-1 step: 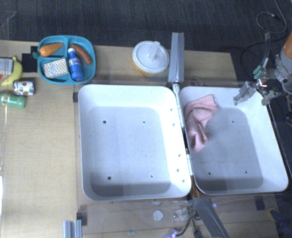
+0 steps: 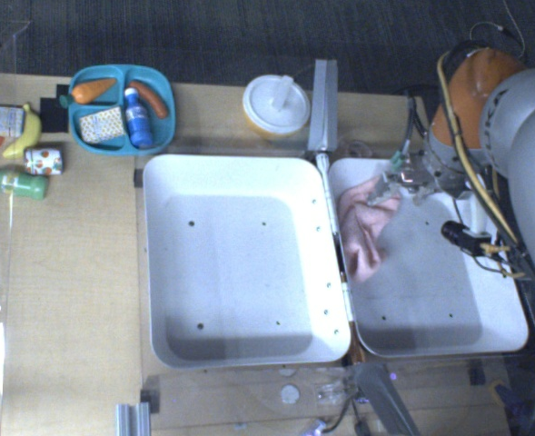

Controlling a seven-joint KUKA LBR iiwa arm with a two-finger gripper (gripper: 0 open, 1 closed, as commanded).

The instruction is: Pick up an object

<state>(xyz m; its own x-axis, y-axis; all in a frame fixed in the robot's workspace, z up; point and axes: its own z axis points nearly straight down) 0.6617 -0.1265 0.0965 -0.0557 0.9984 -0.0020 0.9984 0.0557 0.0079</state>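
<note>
Two white bins counted: left bin (image 2: 235, 262), right bin (image 2: 430, 289). One pink cloth (image 2: 365, 227) is seen lying crumpled in the right bin's left part, still on the floor. Gripper (image 2: 403, 175) is positioned at the cloth's upper edge; finger state cannot be told. Lift judged not yet done.

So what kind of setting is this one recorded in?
Most likely a robotics lab's bin-picking bench: two white bins sit side by side, a grey arm reaches over the right one with a pink cloth, and a toy food tray sits on the wooden bench.
</note>
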